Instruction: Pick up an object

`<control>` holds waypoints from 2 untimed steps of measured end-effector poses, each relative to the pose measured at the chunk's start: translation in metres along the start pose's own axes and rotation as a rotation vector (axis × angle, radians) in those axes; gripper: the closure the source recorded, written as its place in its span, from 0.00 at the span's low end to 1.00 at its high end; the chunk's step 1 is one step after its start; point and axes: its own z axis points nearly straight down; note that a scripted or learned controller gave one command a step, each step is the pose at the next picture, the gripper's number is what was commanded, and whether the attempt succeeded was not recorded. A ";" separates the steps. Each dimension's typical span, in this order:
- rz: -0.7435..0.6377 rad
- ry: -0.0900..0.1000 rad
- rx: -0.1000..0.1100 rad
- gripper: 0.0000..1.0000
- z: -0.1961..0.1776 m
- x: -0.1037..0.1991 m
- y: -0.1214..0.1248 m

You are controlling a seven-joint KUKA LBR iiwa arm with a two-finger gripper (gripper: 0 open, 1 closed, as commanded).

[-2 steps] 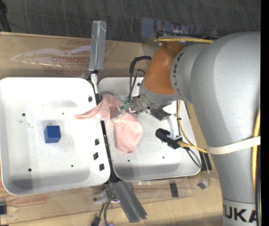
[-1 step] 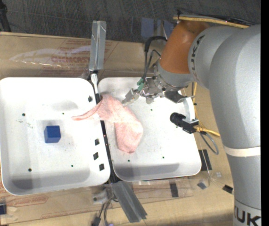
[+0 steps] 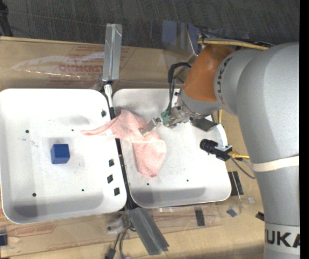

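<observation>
Gripper low over the right bin, grasp state unreadable. Crumpled pink cloth lies just left and below it, long axis running away toward the divider.

Dark grey carpet floor across the top. Brown cardboard-covered surface with faded red print under the bins. Grey metal bracket at the far edge, another at the near edge. Even light.
</observation>
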 end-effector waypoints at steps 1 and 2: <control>-0.128 0.000 0.003 0.00 0.000 0.033 0.019; -0.319 -0.002 0.002 0.00 0.000 0.048 0.005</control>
